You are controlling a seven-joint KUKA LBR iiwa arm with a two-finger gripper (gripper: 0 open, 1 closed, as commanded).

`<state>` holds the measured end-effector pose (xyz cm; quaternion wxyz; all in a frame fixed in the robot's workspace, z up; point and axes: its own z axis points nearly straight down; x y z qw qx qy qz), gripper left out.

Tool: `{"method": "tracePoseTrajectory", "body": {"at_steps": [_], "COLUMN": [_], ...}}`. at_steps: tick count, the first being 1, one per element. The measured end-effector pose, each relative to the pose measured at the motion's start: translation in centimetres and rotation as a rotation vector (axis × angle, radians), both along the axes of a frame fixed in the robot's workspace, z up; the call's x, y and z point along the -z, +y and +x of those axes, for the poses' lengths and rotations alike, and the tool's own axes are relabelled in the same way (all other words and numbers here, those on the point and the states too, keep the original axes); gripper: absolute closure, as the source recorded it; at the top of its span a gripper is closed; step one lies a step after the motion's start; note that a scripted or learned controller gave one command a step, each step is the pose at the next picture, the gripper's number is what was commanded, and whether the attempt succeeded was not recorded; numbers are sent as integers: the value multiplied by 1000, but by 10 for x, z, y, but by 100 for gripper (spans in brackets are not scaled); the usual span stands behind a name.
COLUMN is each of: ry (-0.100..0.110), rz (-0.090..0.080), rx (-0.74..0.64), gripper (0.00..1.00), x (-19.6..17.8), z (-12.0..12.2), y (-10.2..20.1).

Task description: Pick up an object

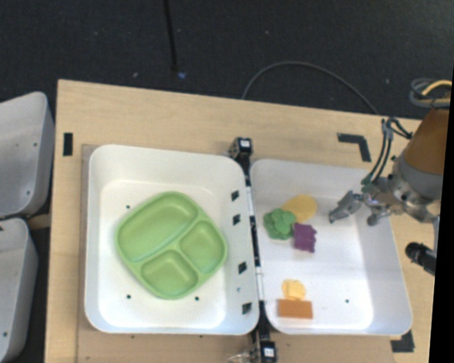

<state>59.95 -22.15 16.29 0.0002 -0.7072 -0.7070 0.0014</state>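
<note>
The right bin point(362, 264) holds several small items: a green lumpy piece point(279, 222), a yellow piece point(301, 206), a purple piece point(305, 237), a small yellow piece point(293, 288) and an orange block point(295, 308). My gripper point(359, 209) hangs over the bin's upper right part, to the right of the yellow and purple pieces. Its fingers are spread apart with nothing between them.
The left bin point(99, 284) holds a green divided plate point(172, 245). A ridge with black clips point(247, 242) separates the two bins. The arm's grey body and orange band point(426, 147) stand over the right bin's far right edge.
</note>
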Motion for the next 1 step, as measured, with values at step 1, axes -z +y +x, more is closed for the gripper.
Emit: {"method": "tracePoseTrajectory", "body": {"at_steps": [1], "ry": [2], "rz": [1], "rx": [1], "gripper": [0], "x": [62], "z": [-6], "y": [-1]}}
